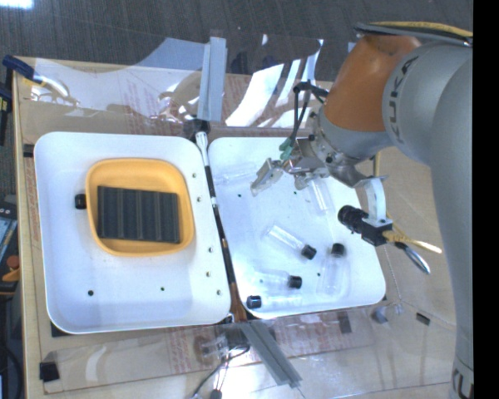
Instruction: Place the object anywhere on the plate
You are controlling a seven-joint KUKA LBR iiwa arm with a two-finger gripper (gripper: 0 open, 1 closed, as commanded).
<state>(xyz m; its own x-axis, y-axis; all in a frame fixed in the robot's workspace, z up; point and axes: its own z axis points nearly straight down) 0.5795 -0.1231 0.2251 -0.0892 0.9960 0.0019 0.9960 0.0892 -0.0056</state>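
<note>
Picking looks to be the step in hand: the gripper [270, 173] hangs over the far left part of the right bin [362, 293], and whether its fingers are spread or closed cannot be told from this slanted view; nothing can be seen between them. The task's things, small clear vials with black caps, lie loose on that bin's floor: one vial [289, 241] near the middle, a second vial [280, 283] by the near rim, a third vial [333, 269] to the right of these. The plate [138, 176], a yellow rounded rectangle with a raised rim and a dark ribbed insert, sits in the left bin [66, 298], well apart from the vials. By my reading the next move calls for coming down squarely on one vial, since smooth, round, see-through tubes would likely roll or slip, then lifting it over the ridge between the bins. Both bins are shallow, glossy white plastic with rounded corners.
</note>
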